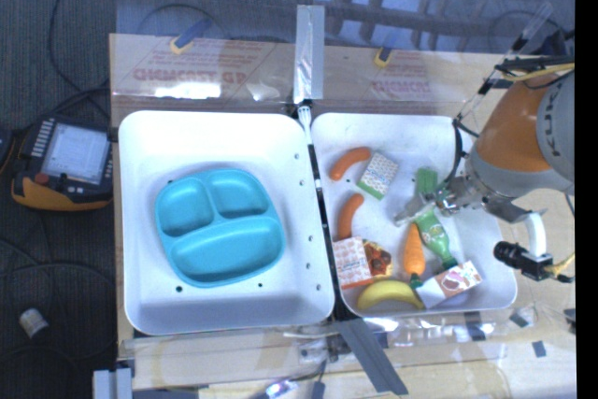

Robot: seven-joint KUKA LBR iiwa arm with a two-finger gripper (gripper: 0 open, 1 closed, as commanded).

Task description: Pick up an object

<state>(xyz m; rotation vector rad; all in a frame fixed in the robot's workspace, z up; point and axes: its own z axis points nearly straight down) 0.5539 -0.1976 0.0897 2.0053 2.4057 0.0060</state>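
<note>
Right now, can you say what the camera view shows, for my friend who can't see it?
A grey and orange robot arm reaches from the right into the right white bin, its gripper low among toy food: two sausages, a carrot, a banana and small boxes. The left white bin holds a blue divided tray.

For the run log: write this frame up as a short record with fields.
left bin: holds a blue divided tray
right bin: toy food
sausages: two orange ones, upper and lower, near the bin's left wall
carrot: middle, upright in the view
banana: front edge
boxes: small carton near the back, food box left of the carrot
end effector: low over the green items in the right bin; grip unclear
</note>
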